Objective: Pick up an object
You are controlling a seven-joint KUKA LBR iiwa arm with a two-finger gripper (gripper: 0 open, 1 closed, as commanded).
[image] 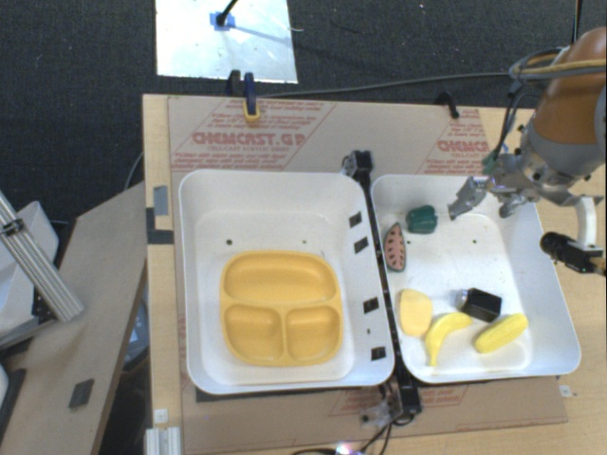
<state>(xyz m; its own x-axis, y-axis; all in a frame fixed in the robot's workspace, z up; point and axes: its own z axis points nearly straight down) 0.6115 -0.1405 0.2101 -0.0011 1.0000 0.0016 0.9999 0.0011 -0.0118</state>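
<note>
Right bin [545, 282] holds six items: one dark green pepper [422, 219] near its back left corner; one watermelon slice [395, 246], flat, by the left wall; one pale yellow rounded piece [414, 312]; one curved banana [442, 334] touching it; one black block [481, 303]; one bumpy corn cob [500, 333]. All look like smooth plastic. Gripper [487, 200] above the bin's back edge, fingers spread, grasping nothing. Left bin [204, 216]: one yellow three-compartment tray [281, 306].

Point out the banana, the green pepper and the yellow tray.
banana [444, 333]: camera view, middle of its curved body.
green pepper [422, 219]: camera view, centre of its top.
yellow tray [281, 307]: camera view, ridge between its compartments.
</note>
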